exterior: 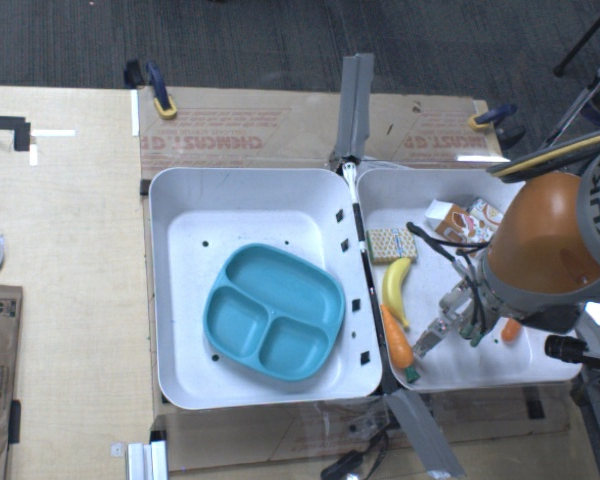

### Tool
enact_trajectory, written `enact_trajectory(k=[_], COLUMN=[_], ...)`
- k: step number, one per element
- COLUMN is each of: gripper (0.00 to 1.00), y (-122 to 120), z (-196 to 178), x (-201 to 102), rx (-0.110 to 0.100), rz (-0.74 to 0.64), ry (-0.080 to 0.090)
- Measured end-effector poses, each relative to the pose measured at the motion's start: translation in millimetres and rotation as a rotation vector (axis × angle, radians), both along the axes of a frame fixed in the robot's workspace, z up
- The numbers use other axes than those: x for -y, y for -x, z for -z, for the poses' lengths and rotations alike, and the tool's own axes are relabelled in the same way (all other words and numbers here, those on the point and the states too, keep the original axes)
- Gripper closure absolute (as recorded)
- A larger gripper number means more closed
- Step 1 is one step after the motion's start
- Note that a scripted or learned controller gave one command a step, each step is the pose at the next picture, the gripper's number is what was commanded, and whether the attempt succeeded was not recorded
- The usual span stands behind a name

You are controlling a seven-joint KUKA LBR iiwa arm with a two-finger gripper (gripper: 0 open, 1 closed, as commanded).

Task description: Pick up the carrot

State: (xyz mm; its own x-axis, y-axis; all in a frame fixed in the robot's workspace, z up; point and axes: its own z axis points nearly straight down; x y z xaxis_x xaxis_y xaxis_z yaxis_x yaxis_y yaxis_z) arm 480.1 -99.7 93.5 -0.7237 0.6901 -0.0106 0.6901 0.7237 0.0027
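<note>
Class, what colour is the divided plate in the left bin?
Light blue plate, seen best in the camera view.

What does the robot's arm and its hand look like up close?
The arm ends in a big rounded orange band, with grey casing beside it at the picture's right edge. Thin dark cables loop from it down toward the hand, which is a small cluster of silvery metal parts with slim grey fingers.

Grey arm [592,198] with broad orange band [542,230], black cables, metal hand [450,323].
</note>
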Motion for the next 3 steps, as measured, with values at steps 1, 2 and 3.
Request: enact_trajectory(k=[1, 2, 3], gripper=[0.0, 0.0, 0.0], y=[-10, 1, 3], z=[1, 1, 1], x=[0, 0, 1], rx=[-0.008, -0.005, -0.006], rz=[0.108, 0.157, 0.348], ry=[-0.001, -0.003, -0.003])
